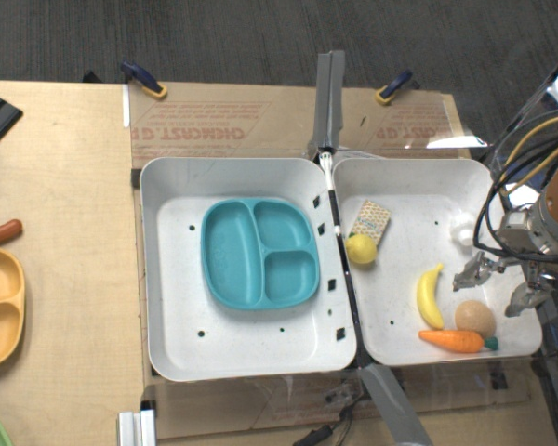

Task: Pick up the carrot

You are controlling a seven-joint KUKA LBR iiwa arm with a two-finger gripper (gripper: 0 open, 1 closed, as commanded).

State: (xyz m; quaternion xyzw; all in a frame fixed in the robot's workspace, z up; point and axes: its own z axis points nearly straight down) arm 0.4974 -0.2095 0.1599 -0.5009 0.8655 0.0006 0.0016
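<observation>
Carrot (453,341) lies at the near edge of the right bin (400,179), touching an egg (474,318). A banana (430,295) sits just beside them. Above the egg hang the jaws, spread wide and holding nothing. Farther back sits a lemon (360,248).

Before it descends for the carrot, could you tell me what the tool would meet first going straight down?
Probably the egg-like brown ball, which lies just below the tool in this view; the carrot sits slightly beyond it. Depth is unclear.
</observation>
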